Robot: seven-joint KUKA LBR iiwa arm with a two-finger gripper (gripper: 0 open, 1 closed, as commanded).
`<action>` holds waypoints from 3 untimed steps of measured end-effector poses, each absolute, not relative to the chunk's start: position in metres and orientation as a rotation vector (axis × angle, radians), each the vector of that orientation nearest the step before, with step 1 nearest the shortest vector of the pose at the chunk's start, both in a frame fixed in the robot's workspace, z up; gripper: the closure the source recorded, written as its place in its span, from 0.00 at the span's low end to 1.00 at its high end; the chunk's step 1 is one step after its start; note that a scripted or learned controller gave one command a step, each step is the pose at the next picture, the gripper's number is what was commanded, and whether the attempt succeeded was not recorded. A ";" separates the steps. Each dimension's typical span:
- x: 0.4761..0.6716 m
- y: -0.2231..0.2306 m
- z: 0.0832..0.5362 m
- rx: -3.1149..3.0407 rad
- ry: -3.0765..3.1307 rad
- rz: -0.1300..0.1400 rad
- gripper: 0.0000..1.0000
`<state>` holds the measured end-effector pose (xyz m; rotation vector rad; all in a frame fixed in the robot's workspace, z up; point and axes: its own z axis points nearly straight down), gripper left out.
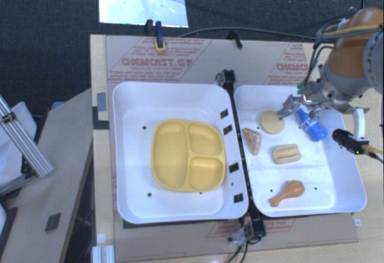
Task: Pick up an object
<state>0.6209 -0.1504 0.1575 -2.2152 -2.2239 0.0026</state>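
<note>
Your arm (pixel 354 51) reaches in over the right bin (pixel 342 196), with its orange band above the wrist and the fingers (pixel 302 107) low over the bin's far half. The fingers stand spread apart, one metal tip toward the round piece and the other toward the blue one, and nothing sits between them.

Just beside the fingers, on the side nearer you in the picture's lower right, lies a small blue object (pixel 311 125), tilted, close to one fingertip; you cannot tell whether they touch. On the other side of the fingers, just below and to the left, rests a round tan cookie-like disc (pixel 272 122), near the tip but apart from it as far as you can see.

Farther from the fingers toward the bin's front, a tan hot-dog bun piece (pixel 286 154) lies flat near the middle. Left of that, close to the divider between the bins, sits a pale wedge-shaped piece (pixel 252 140). Farthest from the fingers within this bin, near the front edge, lies a brown drumstick (pixel 287 192).

Well away from the fingers, across the divider, the left bin (pixel 132 105) holds a yellow sectioned plate (pixel 188 155), lying flat in its middle. Both bins sit on a board on the counter (pixel 66 154).
</note>
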 end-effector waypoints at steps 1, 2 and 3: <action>0.621 -0.156 0.097 -2.218 -2.221 0.003 0.00; 0.625 -0.157 0.090 -2.223 -2.227 -0.007 0.00; 0.628 -0.156 0.103 -2.226 -2.233 -0.019 1.00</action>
